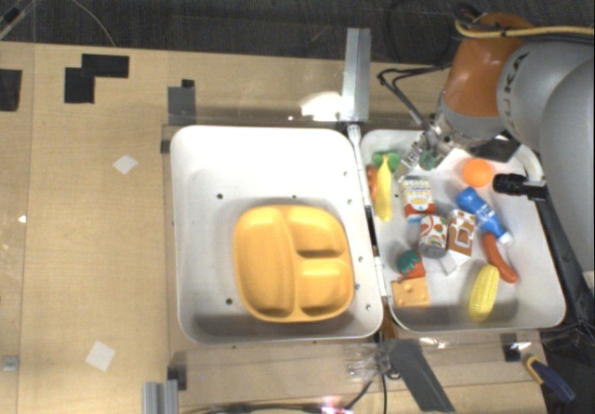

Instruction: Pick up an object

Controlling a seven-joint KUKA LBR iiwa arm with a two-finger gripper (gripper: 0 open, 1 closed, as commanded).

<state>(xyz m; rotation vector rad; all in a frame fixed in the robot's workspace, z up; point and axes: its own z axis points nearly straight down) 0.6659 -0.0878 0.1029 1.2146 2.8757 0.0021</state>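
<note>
My gripper [420, 156] hangs over the far left part of the right shallow white bin [548, 296], and I cannot tell how it is set. Just beside it lie a small green toy [386, 161] and a white carton with a red label [416, 194]. Further right sits an orange ball [478, 172], then a blue bottle [482, 211]. Nearer are a yellow corn cob [482, 291] and a cheese wedge [410, 292]. The left white bin [200, 166] holds a yellow divided plastic tray [291, 263].
</note>
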